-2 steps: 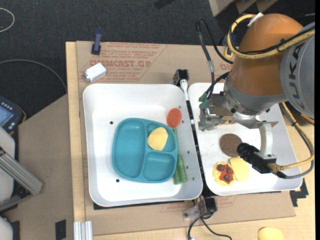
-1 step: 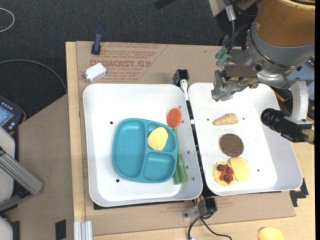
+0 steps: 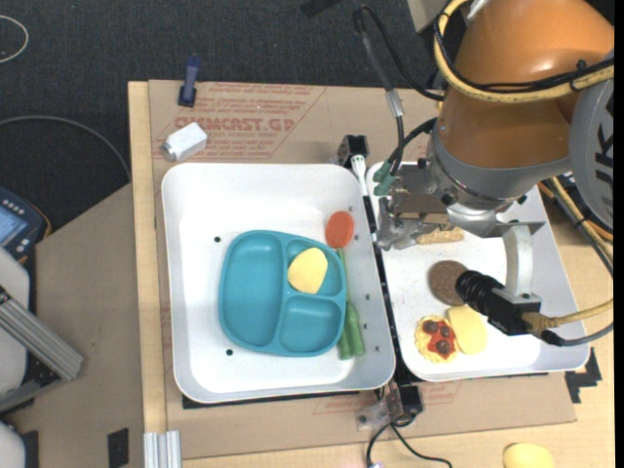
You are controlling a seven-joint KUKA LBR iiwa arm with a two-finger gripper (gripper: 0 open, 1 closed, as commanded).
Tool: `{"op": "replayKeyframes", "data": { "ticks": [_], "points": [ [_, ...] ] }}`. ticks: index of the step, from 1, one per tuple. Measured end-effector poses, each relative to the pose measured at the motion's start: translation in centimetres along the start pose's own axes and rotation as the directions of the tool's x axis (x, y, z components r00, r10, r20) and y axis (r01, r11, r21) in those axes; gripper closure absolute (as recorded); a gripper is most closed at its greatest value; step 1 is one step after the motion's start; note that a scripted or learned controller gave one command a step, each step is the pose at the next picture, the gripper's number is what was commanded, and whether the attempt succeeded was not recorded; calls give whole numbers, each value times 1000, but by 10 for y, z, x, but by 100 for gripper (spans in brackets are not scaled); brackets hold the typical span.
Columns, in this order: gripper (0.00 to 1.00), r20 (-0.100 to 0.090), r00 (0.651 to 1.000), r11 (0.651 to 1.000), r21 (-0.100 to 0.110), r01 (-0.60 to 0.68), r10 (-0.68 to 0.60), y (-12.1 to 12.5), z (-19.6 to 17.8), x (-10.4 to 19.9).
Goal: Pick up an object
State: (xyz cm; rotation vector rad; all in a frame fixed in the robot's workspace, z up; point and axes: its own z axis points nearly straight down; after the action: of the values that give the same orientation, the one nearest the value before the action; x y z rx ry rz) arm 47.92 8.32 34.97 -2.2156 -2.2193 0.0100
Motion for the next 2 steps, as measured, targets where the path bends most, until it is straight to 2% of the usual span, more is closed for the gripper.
{"op": "replayKeyframes", "data": {
  "ticks": [1, 2],
  "points": [
    [100, 0, 1000, 1000, -10, 1, -1, 2, -14, -1],
    [100, 0, 1000, 1000, 0, 6, -6, -1, 65, 81]
  ]
}}
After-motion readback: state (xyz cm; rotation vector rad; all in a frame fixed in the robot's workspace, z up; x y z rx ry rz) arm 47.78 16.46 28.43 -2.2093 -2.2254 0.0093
